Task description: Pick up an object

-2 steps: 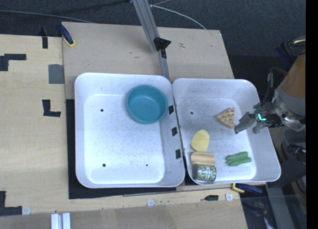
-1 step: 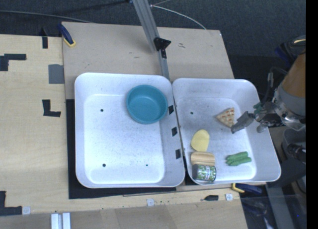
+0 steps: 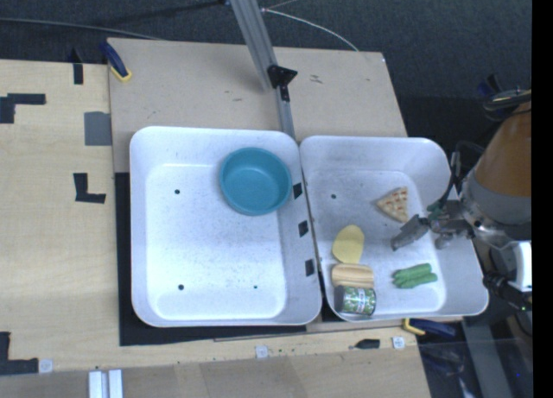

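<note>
Nearest the lens, along the front wall of the right bin (image 3: 449, 306), lie a green-labelled can (image 3: 355, 300) with a tan block (image 3: 352, 274) touching its far side, and a green pea pod (image 3: 415, 276) just beside them. Behind the tan block sits a yellow chip-shaped piece (image 3: 349, 243), and farther back a pizza slice (image 3: 393, 204). The gripper (image 3: 413, 232) reaches in from the right bin's outer wall, low between slice and pod, probably lined up to take one of them; nothing is visibly held, and I cannot tell how wide it stands. Crowding near the can could foul a grasp there. Across the divider, the left bin (image 3: 155, 293) holds a blue bowl (image 3: 254, 180).
</note>
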